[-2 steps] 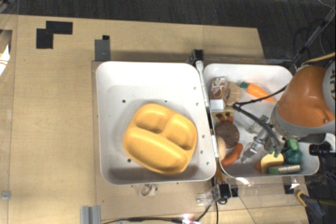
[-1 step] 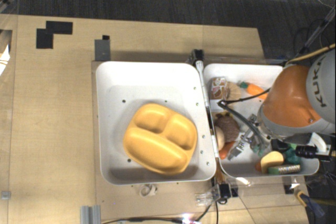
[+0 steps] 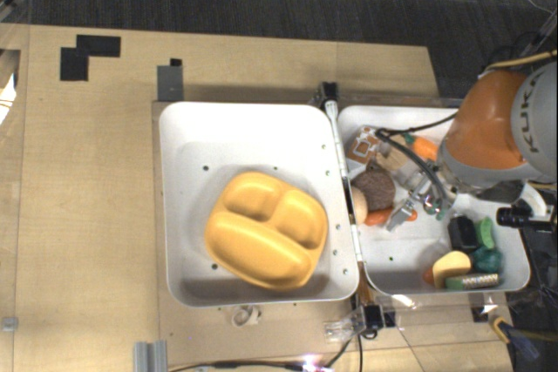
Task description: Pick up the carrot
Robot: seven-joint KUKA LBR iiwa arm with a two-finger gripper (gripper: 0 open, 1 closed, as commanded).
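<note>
A small orange piece that looks like the carrot (image 3: pixel 376 219) lies at the left side of the right bin (image 3: pixel 410 270), just below a brown round object (image 3: pixel 375 187). My gripper (image 3: pixel 403 213) hangs low over the bin right beside the carrot, on its right, and its tip nearly touches the orange piece. A second orange item (image 3: pixel 425 149) sits further back, partly under the arm. Part of the carrot is hidden by the gripper.
The left bin (image 3: pixel 187 152) holds a large yellow bread-shaped object (image 3: pixel 266 227). In the right bin are a small printed packet (image 3: pixel 363 144), a pale item (image 3: pixel 358 206), a black piece (image 3: pixel 462 232), green pieces (image 3: pixel 486 245) and a yellow wedge (image 3: pixel 450 263).
</note>
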